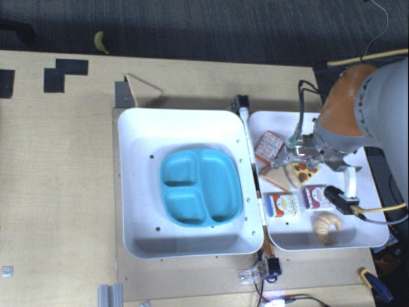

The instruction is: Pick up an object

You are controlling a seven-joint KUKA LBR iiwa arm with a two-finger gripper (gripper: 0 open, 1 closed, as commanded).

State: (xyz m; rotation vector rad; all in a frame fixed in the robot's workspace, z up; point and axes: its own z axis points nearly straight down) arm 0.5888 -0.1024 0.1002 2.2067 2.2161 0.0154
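The right bin (377, 238) is crowded around the gripper (300, 162): a snack box (269, 146) just left, a wedge (277, 181) and two packets (284, 204) below, a croissant (327, 226) farther down. The left bin (131, 171) holds a blue tray (201, 185) mid-floor, with bare floor round it.

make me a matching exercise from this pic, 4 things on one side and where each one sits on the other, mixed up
Things:
1. blue divided tray
2. croissant
3. red patterned packet
4. gripper

Places:
A. near end of the right bin
B. far-left part of the right bin
C. middle of the left bin
D. low over the clutter in the middle of the right bin

Pairs: 1-C, 2-A, 3-B, 4-D
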